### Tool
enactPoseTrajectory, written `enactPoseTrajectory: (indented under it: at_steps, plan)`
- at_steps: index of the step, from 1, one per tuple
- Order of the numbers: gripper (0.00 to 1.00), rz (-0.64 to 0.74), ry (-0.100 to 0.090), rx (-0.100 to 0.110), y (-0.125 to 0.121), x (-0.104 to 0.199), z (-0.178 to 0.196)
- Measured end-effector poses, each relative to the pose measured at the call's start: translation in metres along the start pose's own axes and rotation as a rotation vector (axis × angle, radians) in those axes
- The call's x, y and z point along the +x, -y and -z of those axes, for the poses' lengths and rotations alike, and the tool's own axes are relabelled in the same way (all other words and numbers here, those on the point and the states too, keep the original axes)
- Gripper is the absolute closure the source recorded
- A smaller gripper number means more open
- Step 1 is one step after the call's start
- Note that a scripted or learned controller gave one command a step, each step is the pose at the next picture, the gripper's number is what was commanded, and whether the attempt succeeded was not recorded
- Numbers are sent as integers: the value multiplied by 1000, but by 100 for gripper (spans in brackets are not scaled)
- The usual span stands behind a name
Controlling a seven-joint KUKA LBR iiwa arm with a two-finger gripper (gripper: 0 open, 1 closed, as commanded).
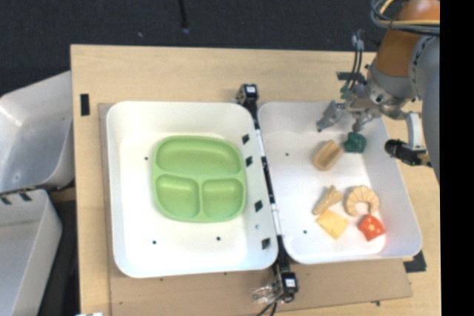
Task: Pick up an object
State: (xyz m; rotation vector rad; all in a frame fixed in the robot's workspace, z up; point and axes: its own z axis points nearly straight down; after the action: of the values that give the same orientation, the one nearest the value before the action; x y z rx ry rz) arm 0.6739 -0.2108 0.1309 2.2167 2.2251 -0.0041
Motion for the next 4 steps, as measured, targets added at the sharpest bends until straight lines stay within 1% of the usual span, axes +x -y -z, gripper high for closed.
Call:
enactPoseTrajectory:
  at_steps: [1, 2, 3, 4]
  plan:
    - [100, 3, 5, -6, -1, -1, 15]
    - [100, -2, -1, -7, 0, -7, 61]
    - [100, -1, -1, -6, -1, -8, 98]
    - [100, 1, -2, -3, 11, 42, 111]
